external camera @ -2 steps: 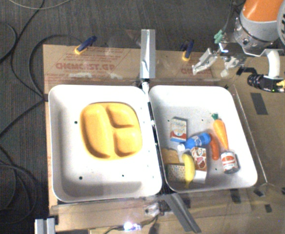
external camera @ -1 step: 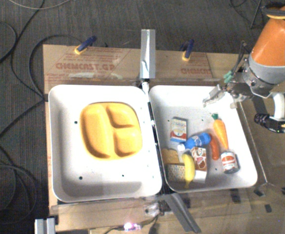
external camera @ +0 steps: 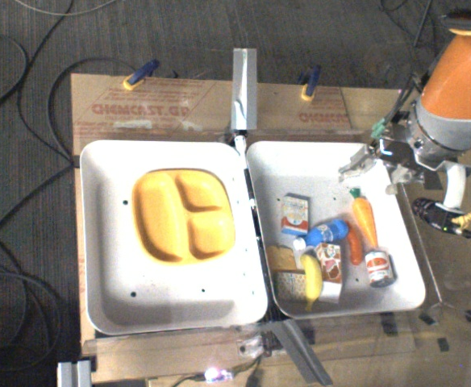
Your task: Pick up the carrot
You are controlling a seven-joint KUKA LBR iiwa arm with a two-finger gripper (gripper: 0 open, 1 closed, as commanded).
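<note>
1. Furthest left of the claw, well apart from it, sits the left bin (external camera: 98,240), white and shallow, on the surface (external camera: 90,95). A yellow tray (external camera: 185,214) with divided sections lies in its middle.
2. Two clamps, one (external camera: 141,73) far to the claw's left and one (external camera: 309,82) nearer and above it, grip the back edge of the surface. A metal bar (external camera: 243,95) runs between the two bins at the top.
3. The right bin (external camera: 300,164) lies under and to the left of the claw. Its goods crowd the lower half, all below the claw.
4. Down and to the left of the claw: a small carton (external camera: 295,214), a blue bottle (external camera: 327,234) lying on its side, a banana (external camera: 311,276), and a printed box (external camera: 329,262) just beside the banana. A brown item (external camera: 281,258) lies at the banana's left; I can't make out what it is.
5. The carrot (external camera: 364,218) lies just below the claw, its green top pointing up toward the fingers and its tip pointing down the bin. It rests on the bin floor, near the right wall, touching nothing of the claw.
6. A red item (external camera: 354,247) lies tight against the carrot's left side, and a can (external camera: 378,268) lies on its side just past the carrot's tip.
7. The claw (external camera: 375,159) hangs over the bin's upper right corner, its fingers spread apart with nothing between them.
8. Right of the claw, the grey arm (external camera: 441,127) with its orange band (external camera: 452,75) comes in from the side.
</note>
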